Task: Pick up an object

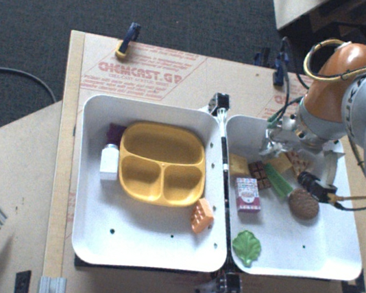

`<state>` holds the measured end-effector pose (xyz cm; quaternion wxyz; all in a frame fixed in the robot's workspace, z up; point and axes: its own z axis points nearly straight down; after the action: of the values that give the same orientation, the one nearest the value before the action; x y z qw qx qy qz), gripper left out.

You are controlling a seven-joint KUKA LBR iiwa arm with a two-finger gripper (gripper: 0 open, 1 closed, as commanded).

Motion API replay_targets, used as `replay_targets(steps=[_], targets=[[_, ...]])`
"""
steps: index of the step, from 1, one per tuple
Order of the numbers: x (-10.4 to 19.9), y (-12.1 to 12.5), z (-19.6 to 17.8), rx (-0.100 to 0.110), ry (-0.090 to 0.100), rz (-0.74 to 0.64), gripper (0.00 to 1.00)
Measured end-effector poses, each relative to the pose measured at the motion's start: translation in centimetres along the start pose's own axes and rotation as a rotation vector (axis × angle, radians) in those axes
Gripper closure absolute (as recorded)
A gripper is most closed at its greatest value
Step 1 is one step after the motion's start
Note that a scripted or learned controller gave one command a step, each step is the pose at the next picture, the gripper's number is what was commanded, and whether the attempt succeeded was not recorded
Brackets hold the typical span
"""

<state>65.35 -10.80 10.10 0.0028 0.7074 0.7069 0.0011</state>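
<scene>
Dark carpet surrounds the worktop (147, 67). Left bin (87, 182) has a yellow divided tray (163, 163); right bin (332, 251) has a pink carton (248, 193) and a brown ball (304, 205). Arm (359, 88) bends down from the right, claw (275, 145) over the bin's far corner, up-left of the ball. Can't tell its grip.

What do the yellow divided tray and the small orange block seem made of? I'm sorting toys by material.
Yellow divided tray: probably moulded plastic, smooth with a faint sheen, rounded compartment ridges. Small orange block: likely plastic too, matte, with studs like a building brick; too small for certainty.
</scene>
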Motion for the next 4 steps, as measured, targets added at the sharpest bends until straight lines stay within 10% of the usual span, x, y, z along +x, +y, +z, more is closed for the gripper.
replay_targets(steps=[2,4], targets=[[0.3,0.0,-10.9,-0.004,0.001,-0.002,1.0],[4.4,-1.5,-11.9,0.009,0.004,-0.005,1.0]])
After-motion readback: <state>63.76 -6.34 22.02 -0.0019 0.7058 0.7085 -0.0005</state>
